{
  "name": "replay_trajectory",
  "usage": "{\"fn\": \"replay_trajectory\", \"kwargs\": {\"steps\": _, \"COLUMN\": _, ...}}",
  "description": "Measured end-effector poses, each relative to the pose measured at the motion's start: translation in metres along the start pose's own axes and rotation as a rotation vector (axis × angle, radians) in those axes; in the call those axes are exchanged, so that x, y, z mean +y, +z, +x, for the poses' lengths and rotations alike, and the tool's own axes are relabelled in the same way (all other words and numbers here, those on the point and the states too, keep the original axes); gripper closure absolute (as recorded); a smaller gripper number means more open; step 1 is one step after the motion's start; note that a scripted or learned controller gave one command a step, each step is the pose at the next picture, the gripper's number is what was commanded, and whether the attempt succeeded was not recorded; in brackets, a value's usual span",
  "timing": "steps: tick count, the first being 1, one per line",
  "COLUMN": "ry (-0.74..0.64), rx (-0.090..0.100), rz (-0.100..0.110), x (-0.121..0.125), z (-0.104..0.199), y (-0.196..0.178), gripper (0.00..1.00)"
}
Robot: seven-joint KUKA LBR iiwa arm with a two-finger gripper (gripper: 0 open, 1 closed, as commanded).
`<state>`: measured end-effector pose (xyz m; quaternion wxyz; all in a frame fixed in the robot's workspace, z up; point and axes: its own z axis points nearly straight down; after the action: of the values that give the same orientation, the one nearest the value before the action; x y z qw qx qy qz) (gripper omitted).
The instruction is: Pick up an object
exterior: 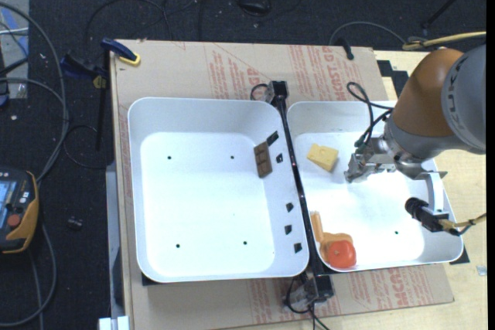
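The yellow block (pixel 323 158) lies in the right bin (pixel 387 263), near the back, a little way from the middle wall. It looks like a small wedge of sponge or cheese. Nothing sits on top of it and nothing touches it.

The gripper (pixel 357 169) hangs just beside the block, on its right, low in the same bin. Whether the jaws are spread or pressed together cannot be told from here, because the tip is small and dark. Nothing can be seen held in it.

So the robot seems to be at the reaching step. The block is not picked up yet. Next, the gripper likely has to slide toward the block, get one side of the block on each jaw, and close gently. The block looks soft and light, so it could slip away or tip if it gets bumped from one side.

At the front of the right bin there is a red ball (pixel 341 253) with an orange stick (pixel 316 226) right beside it, close to the middle wall. They are well apart from the block and should not get in the way. A black cable (pixel 363 100) hangs over the back of the bin near the arm (pixel 433 100).

The left bin (pixel 147 189) has a small brown bar (pixel 263 160) near its right wall. It is on the other side of the wall, so it does not matter for this grab.
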<state>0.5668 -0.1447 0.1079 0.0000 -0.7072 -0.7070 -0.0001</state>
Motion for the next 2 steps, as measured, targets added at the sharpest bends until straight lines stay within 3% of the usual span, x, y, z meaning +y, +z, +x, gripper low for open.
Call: {"fn": "replay_trajectory", "kwargs": {"steps": 2, "ry": -0.001, "rx": -0.001, "rz": -0.004, "x": 0.002, "z": 0.010, "y": -0.117, "gripper": 1.00}}
